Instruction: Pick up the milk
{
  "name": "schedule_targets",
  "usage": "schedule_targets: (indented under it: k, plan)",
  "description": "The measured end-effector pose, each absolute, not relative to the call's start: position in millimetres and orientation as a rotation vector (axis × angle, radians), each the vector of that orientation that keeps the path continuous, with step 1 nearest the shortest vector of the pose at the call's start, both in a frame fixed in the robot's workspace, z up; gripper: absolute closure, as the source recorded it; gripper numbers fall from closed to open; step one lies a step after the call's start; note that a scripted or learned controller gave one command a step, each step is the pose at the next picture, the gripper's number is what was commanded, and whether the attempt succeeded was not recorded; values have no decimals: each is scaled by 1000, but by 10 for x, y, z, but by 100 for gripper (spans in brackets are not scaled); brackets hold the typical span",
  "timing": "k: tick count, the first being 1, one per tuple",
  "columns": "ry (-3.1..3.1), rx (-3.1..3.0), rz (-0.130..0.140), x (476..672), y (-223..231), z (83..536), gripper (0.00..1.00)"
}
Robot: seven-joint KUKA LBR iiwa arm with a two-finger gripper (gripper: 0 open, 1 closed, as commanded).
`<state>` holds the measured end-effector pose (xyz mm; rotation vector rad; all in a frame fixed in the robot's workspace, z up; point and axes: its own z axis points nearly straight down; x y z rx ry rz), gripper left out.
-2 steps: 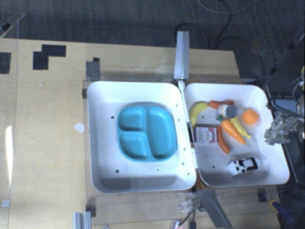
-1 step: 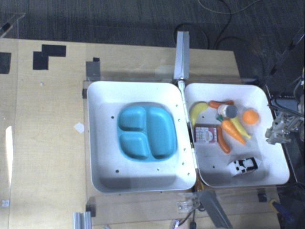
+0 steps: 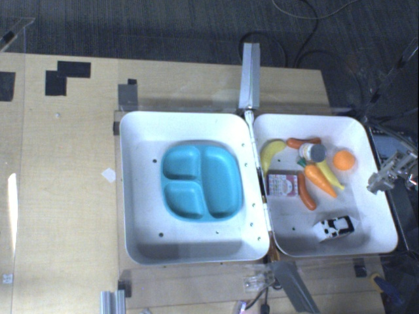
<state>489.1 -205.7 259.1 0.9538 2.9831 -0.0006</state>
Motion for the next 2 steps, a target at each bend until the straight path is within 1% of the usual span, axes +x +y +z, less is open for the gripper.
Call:
schedule_targets:
  k: [1,2]
  plan:
    - [2920,1139,2,4892,-1742,2584,100]
    - [2806,1399,4,4888,-745,2476,100]
